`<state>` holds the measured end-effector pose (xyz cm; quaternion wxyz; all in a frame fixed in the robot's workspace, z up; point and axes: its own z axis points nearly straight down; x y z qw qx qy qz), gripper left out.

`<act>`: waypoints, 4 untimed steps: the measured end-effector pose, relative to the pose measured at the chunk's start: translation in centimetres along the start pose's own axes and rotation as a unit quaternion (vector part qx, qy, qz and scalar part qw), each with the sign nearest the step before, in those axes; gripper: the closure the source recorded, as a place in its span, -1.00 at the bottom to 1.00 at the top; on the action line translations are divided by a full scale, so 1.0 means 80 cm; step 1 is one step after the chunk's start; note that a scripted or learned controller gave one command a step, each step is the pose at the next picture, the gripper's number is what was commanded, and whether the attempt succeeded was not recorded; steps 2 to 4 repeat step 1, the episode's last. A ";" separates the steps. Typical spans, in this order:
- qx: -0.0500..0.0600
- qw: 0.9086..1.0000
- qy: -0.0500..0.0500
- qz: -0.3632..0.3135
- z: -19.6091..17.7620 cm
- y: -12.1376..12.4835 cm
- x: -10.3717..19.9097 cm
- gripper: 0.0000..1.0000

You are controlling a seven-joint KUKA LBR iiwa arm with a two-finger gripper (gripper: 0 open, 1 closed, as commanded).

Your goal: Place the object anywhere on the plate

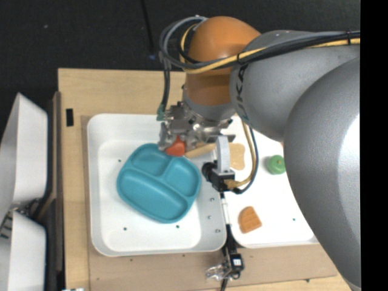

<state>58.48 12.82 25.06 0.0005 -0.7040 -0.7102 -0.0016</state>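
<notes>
A teal divided plate (159, 183) lies in the left white bin (109, 223). My gripper (174, 143) hangs over the plate's upper right edge. A small red object (176, 148) sits between its fingertips, just above the plate's rim. The big grey arm and orange wrist band reach in from the right and hide the bin's back right corner.
The right bin (273, 229) holds a green round piece (276, 163), an orange bread-like piece (249, 219) and a tan slice (236, 156) partly behind the gripper's cable. A black cable loops near the divider between the bins.
</notes>
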 end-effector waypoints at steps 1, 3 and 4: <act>0.000 1.000 0.000 0.002 0.001 0.001 -0.004 -1.00; 0.000 1.000 0.000 0.002 0.001 0.001 -0.004 -1.00; 0.000 1.000 0.000 0.002 0.001 0.001 -0.004 -1.00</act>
